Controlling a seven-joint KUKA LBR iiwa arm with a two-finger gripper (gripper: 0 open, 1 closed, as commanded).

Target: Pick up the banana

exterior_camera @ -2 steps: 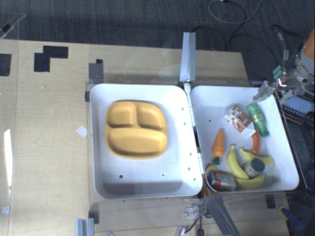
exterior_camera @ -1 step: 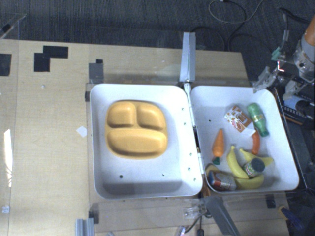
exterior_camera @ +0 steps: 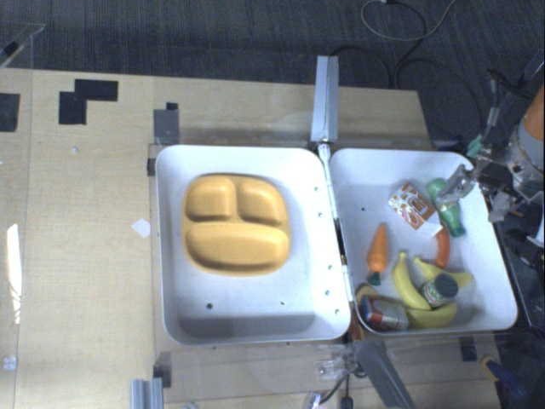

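The curved yellow banana bunch (exterior_camera: 415, 292) is lying at the front of the right shallow white bin (exterior_camera: 358, 177), with a small green-capped bottle (exterior_camera: 439, 290) resting on it. The gripper (exterior_camera: 464, 177) is hovering above the bin's far right corner; whether it is open, I cannot tell. The approach step looks underway; next it needs positioning over the banana bunch, then descending clear of the bottle.

Glossy plastic banana (exterior_camera: 407, 285), smooth white bins (exterior_camera: 255, 326), pale matt wooden bench (exterior_camera: 77, 254).

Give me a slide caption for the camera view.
Arm's hand hovers at the right bin's far edge; banana lies among clutter near its front.
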